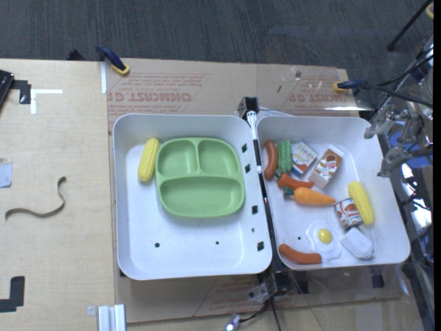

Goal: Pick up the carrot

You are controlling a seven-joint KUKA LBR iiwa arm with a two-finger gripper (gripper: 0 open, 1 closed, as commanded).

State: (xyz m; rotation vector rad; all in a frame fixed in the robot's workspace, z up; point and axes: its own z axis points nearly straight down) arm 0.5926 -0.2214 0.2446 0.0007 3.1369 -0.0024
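The carrot (311, 197), orange with a green stub at its left end, lies flat near the middle of the right bin (396, 250). A red-orange pepper-like piece (294, 182) touches its upper left side. My gripper (381, 150) hangs over the right rim of that bin, well to the right of the carrot and above it. Its two metal fingers stand apart, open, with nothing between them.
Around the carrot lie a sausage (271, 158), a green piece (284, 154), two small cartons (326, 167), a corn cob (362, 202), a can (348, 214), a fried egg (324, 238), another sausage (300, 255) and a white lump (358, 244). The left bin (179, 257) holds a green divided plate (200, 178) and a corn cob (147, 159).
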